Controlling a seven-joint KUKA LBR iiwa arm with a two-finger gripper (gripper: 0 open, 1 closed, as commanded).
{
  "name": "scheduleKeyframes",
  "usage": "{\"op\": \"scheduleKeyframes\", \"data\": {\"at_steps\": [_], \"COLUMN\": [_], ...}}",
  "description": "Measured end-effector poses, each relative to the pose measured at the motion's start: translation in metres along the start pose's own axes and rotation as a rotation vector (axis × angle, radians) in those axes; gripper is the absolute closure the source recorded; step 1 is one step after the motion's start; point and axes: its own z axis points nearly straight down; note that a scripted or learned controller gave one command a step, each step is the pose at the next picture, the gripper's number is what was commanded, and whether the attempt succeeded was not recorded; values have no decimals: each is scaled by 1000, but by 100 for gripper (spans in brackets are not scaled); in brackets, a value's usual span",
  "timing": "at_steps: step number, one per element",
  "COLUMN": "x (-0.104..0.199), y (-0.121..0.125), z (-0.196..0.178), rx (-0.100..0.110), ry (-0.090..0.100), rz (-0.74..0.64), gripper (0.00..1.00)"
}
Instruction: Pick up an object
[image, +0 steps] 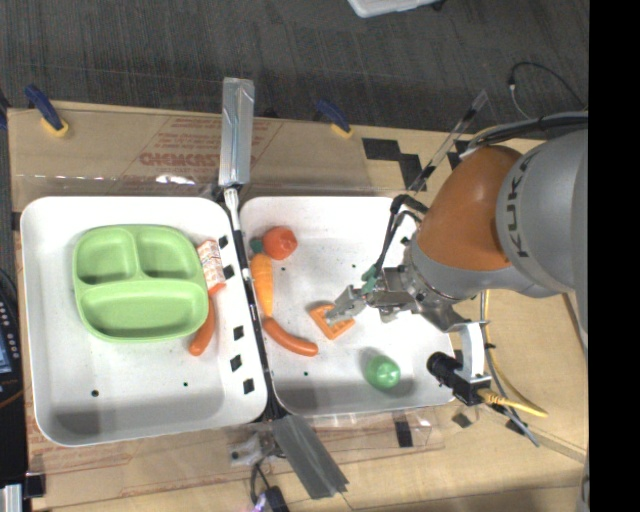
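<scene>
Table: the table (90, 135) is covered with brown cardboard printed in faded red, held by blue clamps (48, 110) at its far edge.
Floor: dark grey floor (120, 45) runs along the top of the view, beyond the table.
Left bin: the left bin (60, 400) is shallow and white, with a green divided plate (140, 282) lying in its upper half.
Beside the plate: a small red-and-white packet (211, 262) lies at the plate's right edge, and an orange sausage-shaped piece (203, 334) lies just below it, near the wall between the bins.
Right bin: the right bin (330, 225) stands side by side with the left one, a grey metal strip (236, 130) rising from the gap between them.
Right bin contents: a red tomato-like toy (279, 242) lies near the upper left corner, an orange carrot (263, 283) just under it, an orange sausage (289, 339) lower down, and a green round toy (381, 372) near the front wall.
Task's thing: an orange wedge (331, 321) lies on the right bin's floor near its middle, right at the tip of the tool.
Arm: the grey arm with its orange band (465, 225) reaches in from the right, over the right bin.
Tool: the tool (347, 304) is low over the wedge; whether it is released or clenched on it cannot be told.
</scene>
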Motion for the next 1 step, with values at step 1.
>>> {"op": "scheduleKeyframes", "data": {"at_steps": [1], "x": [9], "y": [60], "z": [42], "rx": [-1], "ry": [-1], "rz": [182], "gripper": [0]}}
